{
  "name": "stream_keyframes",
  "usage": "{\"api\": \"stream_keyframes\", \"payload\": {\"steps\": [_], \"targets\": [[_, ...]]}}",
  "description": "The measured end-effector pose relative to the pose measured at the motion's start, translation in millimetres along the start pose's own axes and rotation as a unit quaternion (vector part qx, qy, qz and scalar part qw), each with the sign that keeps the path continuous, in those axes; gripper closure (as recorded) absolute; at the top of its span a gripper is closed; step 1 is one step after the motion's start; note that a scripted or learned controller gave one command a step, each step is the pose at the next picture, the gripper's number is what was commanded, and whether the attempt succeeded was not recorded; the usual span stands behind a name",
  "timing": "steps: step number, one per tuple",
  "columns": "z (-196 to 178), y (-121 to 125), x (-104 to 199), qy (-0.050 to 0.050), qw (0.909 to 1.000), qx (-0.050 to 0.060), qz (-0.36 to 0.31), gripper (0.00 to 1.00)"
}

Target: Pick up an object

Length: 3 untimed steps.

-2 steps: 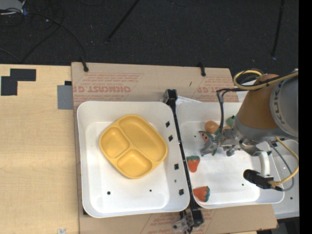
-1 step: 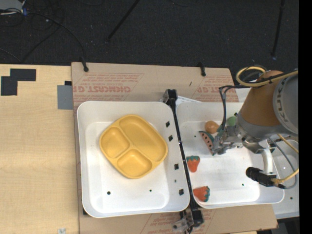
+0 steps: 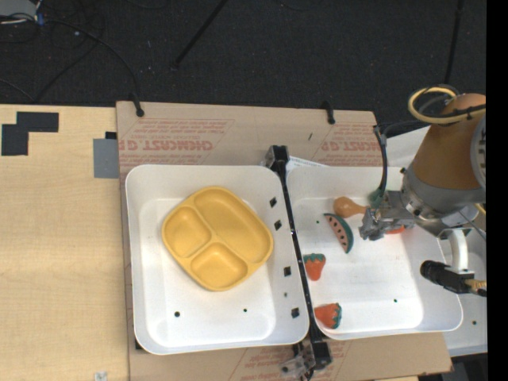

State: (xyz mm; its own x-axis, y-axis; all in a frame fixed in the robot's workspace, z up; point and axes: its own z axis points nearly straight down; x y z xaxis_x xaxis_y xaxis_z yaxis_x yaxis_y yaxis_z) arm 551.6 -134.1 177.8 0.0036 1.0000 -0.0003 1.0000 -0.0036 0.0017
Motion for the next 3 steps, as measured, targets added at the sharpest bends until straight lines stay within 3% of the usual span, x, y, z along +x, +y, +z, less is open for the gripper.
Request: {"api": "stream_keyframes", "payload": {"steps": [2, 3], "targets": [[-88, -1, 5, 0.0, 1.0, 0.0, -0.003, 1.0], [-71, -4, 57, 0.001, 1.0, 0.003, -0.004, 1.0]]}}
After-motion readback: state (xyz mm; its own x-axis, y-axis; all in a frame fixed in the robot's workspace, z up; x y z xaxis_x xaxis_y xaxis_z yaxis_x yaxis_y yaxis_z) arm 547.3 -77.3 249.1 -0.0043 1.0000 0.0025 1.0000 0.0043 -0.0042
